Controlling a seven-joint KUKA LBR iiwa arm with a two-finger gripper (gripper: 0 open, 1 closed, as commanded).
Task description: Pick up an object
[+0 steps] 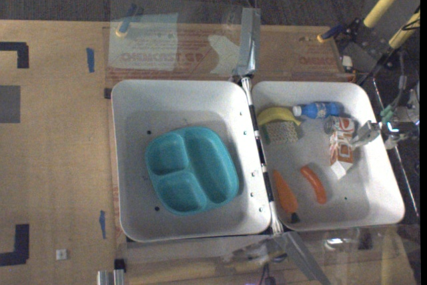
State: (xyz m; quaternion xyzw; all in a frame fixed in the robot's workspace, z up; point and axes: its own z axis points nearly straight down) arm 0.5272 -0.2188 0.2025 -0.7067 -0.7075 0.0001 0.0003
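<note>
Judging from the scene, we were at the approach step; next the claw [365,135] needed lowering onto 1 object. Near us lay an orange carrot [285,191]. Farther back, a red-and-white packet [341,145] lay just beside the claw, whose grip we could not tell.

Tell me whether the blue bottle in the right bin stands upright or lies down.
Lying down. The blue bottle rests on its side along the right bin's far wall, its white cap end beside the banana.
</note>
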